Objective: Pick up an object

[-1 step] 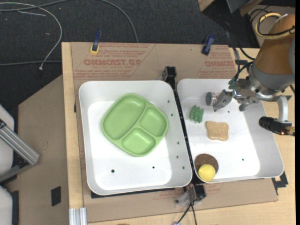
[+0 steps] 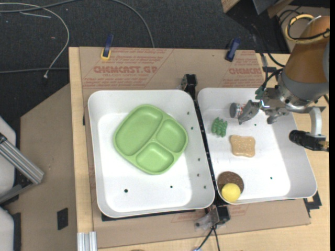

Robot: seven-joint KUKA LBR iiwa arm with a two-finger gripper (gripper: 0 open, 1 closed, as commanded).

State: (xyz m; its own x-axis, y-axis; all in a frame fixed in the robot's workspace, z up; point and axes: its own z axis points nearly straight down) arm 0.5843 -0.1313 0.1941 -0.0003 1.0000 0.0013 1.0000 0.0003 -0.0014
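— Nearest you, what sits in the right bin (image 2: 293, 184)?

— At its front edge you have a yellow ball (image 2: 231, 192) resting on a brown round disc (image 2: 230, 181). Further back lies a tan slice of bread (image 2: 243, 146), flat, its long axis running roughly left to right. Just beyond and to its left is a small green knobbly toy (image 2: 219, 126), standing apart from the bread.

— And the left bin (image 2: 104, 192)?

— You see a green divided plate (image 2: 151, 139) lying flat in it, turned at an angle, with three compartments.

— Where is the gripper (image 2: 260, 111)?

— Over the far part of the right bin, behind the bread. Your arm (image 2: 309, 56) comes in from the right. The two fingers (image 2: 246, 114) look spread, one towards the toy, one towards the arm. A small grey and red thing (image 2: 235, 109) sits just left of the fingers; you cannot tell whether it touches them, and nothing shows between them.

— Anything beyond?

— Two blue clamps (image 2: 107, 45) pin the cardboard sheet (image 2: 136, 67) at the far edge, and cables (image 2: 63, 20) trail over the dark floor.
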